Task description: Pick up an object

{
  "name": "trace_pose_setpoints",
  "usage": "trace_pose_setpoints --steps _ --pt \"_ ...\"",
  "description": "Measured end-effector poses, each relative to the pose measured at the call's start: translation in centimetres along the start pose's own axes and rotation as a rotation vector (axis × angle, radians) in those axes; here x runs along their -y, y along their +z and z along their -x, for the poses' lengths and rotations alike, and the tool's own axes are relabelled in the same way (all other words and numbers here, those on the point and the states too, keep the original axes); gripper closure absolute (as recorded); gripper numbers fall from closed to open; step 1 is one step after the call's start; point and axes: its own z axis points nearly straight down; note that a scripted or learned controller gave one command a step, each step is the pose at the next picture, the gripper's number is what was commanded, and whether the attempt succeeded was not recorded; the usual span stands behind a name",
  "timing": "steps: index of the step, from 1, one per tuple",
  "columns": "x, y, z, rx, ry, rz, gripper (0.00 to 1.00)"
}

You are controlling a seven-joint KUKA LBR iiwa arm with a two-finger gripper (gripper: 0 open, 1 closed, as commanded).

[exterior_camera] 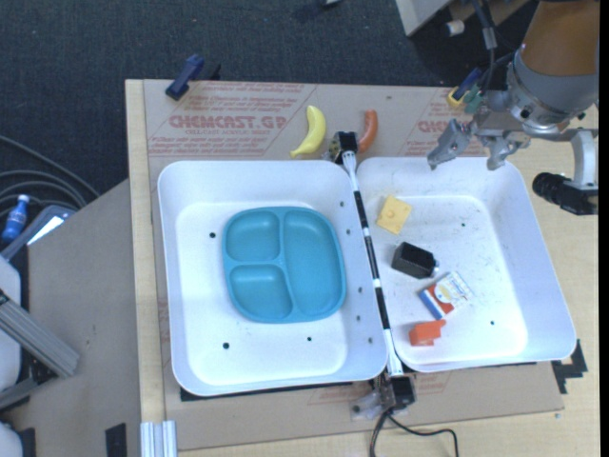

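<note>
In the right bin (514, 208), the yellow block (393, 214) lies toward the far left, with a black block (413, 259), a red-white-blue packet (444, 293) and an orange piece (427, 332) nearer the front. The pincer (476, 150) hangs spread wide with nothing between its fingers over that bin's far rim, the yellow block well apart from it, and nothing stands between them.

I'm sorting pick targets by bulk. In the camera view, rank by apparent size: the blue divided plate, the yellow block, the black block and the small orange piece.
1. Blue divided plate, by far.
2. Yellow block and black block: too alike to rank.
3. Orange piece, smallest.
</note>
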Motion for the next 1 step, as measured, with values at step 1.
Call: trace_pose_setpoints --steps 1 --pt "-3.74 13.05 3.43 0.0 0.001 -0.003 0.0"
